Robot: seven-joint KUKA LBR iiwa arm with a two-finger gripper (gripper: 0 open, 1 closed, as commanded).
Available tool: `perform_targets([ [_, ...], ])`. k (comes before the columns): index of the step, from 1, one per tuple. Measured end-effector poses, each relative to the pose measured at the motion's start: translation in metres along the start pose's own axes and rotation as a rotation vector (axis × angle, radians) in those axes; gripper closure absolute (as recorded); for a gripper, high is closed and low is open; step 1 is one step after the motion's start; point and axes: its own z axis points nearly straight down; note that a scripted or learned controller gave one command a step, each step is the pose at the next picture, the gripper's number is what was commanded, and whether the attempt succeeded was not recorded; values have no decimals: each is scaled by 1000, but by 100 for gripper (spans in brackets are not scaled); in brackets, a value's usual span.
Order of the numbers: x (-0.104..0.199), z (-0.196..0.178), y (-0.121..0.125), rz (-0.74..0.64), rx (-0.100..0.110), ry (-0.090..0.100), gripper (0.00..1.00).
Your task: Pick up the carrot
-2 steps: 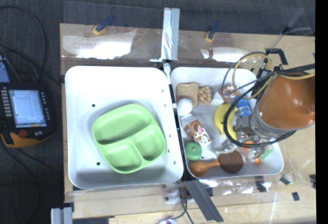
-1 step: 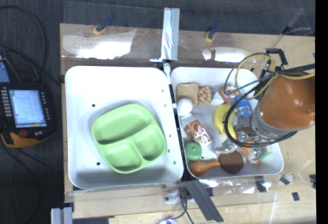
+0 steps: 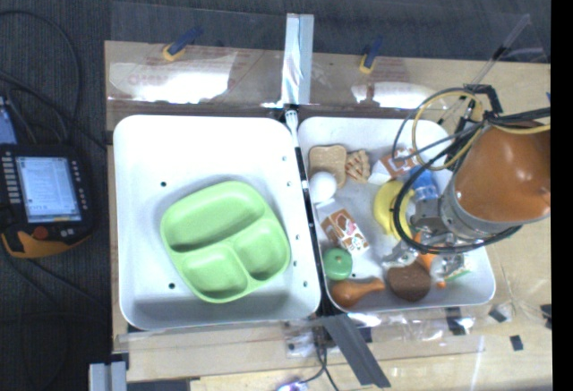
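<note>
Right bin (image 3: pixel 483 291): the carrot (image 3: pixel 428 261) is mostly hidden under the arm's wrist; just an orange sliver shows, long axis and heading unreadable. Gripper (image 3: pixel 439 257) sits directly over it, grip state impossible to tell. Brown patty (image 3: pixel 408 283) at carrot's seven o'clock.

Arm (image 3: pixel 488 188) hangs over the toy-filled right bin (image 3: pixel 483 291); green tray (image 3: pixel 226 240) sits left.

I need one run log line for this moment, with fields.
arm: over right bin | carrot: small orange piece beside arm | grasp: cannot tell | green tray: left bin
</note>
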Motion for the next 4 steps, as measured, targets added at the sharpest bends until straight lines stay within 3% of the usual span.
perform_targets([
  [1,-30,-97,15,-206,-16,5,100],
  [2,-69,-91,14,-455,-23,1,100],
  [3,-28,-37,-27,-610,-26,-1,100],
  [4,22,-105,-47,-857,-20,-2,100],
])
